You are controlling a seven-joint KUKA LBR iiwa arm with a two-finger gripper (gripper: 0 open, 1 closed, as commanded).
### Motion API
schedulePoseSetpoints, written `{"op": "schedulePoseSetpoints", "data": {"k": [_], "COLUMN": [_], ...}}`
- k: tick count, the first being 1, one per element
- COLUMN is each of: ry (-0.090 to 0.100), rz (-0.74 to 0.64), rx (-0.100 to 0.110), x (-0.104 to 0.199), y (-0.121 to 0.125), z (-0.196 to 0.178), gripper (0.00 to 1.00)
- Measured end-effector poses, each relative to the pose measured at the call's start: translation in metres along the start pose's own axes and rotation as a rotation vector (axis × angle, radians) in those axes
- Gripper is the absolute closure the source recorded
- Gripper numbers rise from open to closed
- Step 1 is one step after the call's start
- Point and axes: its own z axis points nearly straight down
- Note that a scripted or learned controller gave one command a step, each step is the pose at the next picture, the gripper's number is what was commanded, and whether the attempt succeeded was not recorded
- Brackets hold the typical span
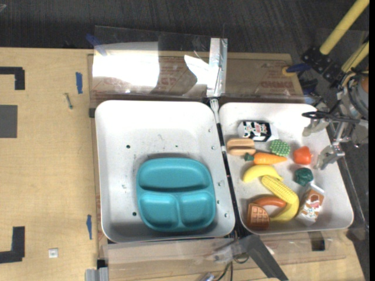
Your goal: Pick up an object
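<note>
Bench: tan board surface (pixel 41 174) under dark carpeted floor at top; black tape marks at left edge; clear plastic sheet (pixel 152 69) taped behind the bins.
Left bin (pixel 111 127): white, shallow; teal three-compartment tray (pixel 174 193) lying flat toward the near side.
Right bin (pixel 334 212): white, shallow, touching the left bin along a shared rim; loaded with toy food.
Contents, far end: black-and-white patterned piece (pixel 255 130); hot dog (pixel 240 147) just below it.
Contents, middle: carrot (pixel 268 158) beside a green bumpy piece (pixel 280 148); orange-red round piece (pixel 302 155) to the right; dark green piece (pixel 303 175) below that.
Contents, near end: banana (pixel 259 172); corn cob (pixel 280 190) lying diagonally; waffle-patterned brown piece (pixel 258 214); small white carton (pixel 312 205) at the right.
Arm: grey, entering from the right edge over the right bin's far right corner.
Gripper (pixel 329 148): above the bin's right rim, just right of the orange-red piece; fingers too blurred against the rim, cannot tell whether spread or pressed together; nothing visible between them.
</note>
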Motion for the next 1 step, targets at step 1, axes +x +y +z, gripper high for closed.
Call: {"op": "schedulePoseSetpoints", "data": {"k": [1], "ry": [0.006], "rz": [-0.194], "rx": [-0.004], "x": [-0.0022], "y": [0.0000], "z": [0.1389], "gripper": [0.00]}}
